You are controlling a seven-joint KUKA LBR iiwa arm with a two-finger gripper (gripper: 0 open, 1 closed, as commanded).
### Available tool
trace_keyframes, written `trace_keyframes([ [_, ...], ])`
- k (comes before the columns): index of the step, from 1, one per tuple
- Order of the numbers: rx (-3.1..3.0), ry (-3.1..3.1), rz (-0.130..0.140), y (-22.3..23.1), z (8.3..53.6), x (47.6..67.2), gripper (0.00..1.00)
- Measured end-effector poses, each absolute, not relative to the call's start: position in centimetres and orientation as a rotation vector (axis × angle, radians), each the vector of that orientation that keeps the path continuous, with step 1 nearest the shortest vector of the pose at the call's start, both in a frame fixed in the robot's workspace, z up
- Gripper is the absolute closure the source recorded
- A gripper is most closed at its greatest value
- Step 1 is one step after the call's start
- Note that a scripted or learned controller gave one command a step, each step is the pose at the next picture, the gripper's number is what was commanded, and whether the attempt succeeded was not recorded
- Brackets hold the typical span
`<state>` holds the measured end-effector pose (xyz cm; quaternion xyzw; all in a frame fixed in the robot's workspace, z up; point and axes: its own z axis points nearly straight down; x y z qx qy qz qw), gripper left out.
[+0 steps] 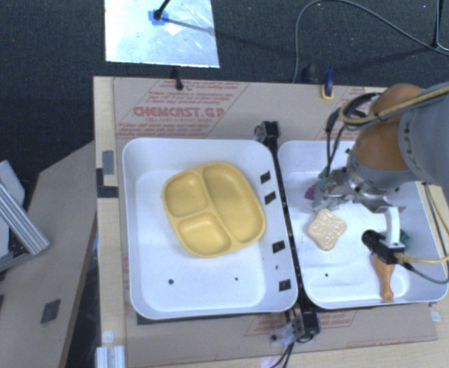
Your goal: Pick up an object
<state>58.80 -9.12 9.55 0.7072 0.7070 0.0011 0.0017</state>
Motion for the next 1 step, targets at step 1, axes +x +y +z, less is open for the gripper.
trace_keyframes([
  [1, 2.220, 2.217, 0.005, -9.81, 14.14, 58.73, 1.00],
])
